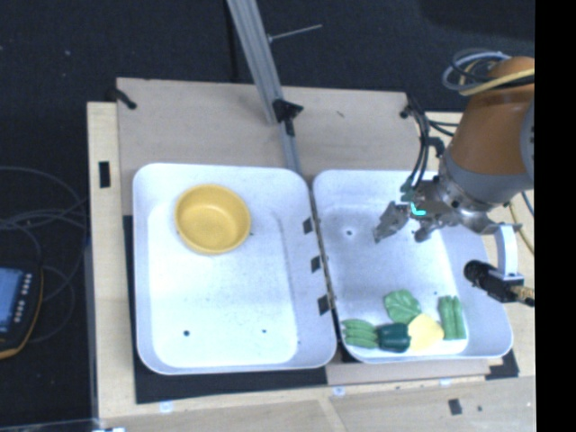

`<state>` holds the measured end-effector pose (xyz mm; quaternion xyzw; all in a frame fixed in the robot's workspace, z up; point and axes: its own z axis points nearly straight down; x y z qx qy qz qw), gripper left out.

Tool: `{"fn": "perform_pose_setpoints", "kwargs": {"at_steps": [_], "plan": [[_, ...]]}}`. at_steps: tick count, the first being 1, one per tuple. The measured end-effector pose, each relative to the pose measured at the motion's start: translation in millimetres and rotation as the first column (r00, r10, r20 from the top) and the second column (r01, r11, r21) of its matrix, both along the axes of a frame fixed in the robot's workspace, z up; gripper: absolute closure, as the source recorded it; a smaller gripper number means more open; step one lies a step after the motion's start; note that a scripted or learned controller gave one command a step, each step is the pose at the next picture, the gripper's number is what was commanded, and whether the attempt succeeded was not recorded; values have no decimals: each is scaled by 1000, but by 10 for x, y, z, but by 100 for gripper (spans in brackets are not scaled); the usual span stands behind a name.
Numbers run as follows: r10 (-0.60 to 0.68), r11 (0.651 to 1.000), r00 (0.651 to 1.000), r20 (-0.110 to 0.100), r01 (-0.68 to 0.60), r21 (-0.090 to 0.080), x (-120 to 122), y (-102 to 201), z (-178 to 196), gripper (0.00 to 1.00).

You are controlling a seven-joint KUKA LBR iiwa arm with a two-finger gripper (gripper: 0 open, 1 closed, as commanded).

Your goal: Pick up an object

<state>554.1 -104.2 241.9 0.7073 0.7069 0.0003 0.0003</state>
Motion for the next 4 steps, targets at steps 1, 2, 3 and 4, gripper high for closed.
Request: {"fn": "perform_pose_setpoints", "kwargs": {"at_steps": [1,2,3,4], "plan": [[0,1000,1000,0,0,0,0,0,0,0],[-1,1000,1000,-5,1,0,16,-105,-529,0],[0,1000,1000,-4,0,0,19,-50,-966,0],[0,1000,1000,-3,0,0,14,-54,-1428,0]]}}
